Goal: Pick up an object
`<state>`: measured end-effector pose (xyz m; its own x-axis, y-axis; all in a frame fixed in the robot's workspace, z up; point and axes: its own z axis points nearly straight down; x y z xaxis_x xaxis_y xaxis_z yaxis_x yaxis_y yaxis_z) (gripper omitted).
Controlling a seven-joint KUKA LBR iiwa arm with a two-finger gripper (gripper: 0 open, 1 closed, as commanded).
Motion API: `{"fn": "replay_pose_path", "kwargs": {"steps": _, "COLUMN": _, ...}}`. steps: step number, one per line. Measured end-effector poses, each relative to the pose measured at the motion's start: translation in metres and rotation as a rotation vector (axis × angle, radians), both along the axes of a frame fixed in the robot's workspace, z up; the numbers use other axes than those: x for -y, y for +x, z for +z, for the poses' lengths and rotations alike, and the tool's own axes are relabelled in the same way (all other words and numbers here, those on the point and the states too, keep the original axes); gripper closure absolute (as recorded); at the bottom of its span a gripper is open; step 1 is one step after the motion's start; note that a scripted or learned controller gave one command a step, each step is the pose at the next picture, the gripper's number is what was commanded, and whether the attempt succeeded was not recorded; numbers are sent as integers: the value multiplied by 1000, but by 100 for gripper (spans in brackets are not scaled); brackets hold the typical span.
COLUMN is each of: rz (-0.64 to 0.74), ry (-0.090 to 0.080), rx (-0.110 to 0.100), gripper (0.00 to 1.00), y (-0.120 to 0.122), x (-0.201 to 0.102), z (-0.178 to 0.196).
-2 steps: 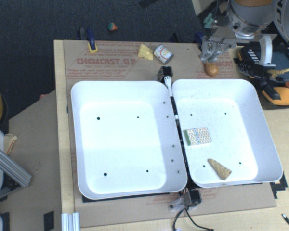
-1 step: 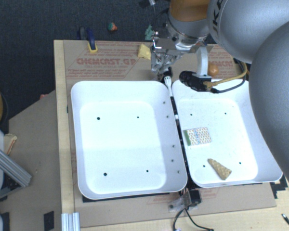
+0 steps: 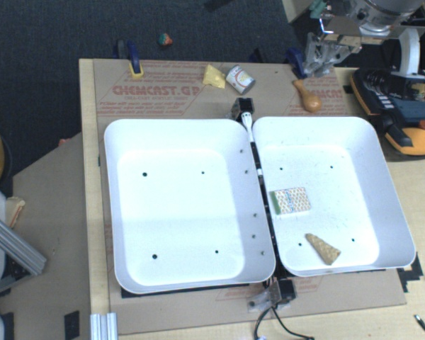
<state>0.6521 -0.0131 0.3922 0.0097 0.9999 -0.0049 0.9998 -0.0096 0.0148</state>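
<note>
White right bin (image 3: 382, 161) lies below the pincer (image 3: 320, 61), which hangs clear behind it, grip unreadable. Approach step; next descend toward the patterned block (image 3: 291, 200).

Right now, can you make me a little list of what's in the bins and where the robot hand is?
left bin: nothing visible inside
right bin: holds two things
patterned flat packet: right bin, near its left wall
tan wedge: right bin, near the front edge, apart from the packet
gripper: up high, behind the right bin, over the brown board
outside the bins: yellow piece, small box and wooden piece on the board
</note>
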Motion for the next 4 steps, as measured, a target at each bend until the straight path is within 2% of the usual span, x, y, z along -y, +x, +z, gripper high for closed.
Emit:
{"fn": "replay_pose_path", "kwargs": {"steps": 1, "rz": 14, "ry": 7, "rx": -26, "gripper": 100, "y": -14, "x": -57, "z": -98}}
{"fn": "replay_pose_path", "kwargs": {"steps": 2, "rz": 18, "ry": 8, "rx": 3, "gripper": 100, "y": 8, "x": -138, "z": 33}}
{"fn": "replay_pose_path", "kwargs": {"steps": 3, "rz": 15, "ry": 4, "rx": -29, "gripper": 100, "y": 10, "x": -190, "z": -93}}
{"fn": "replay_pose_path", "kwargs": {"steps": 4, "rz": 15, "ry": 5, "rx": -27, "gripper": 100, "y": -19, "x": -241, "z": -176}}
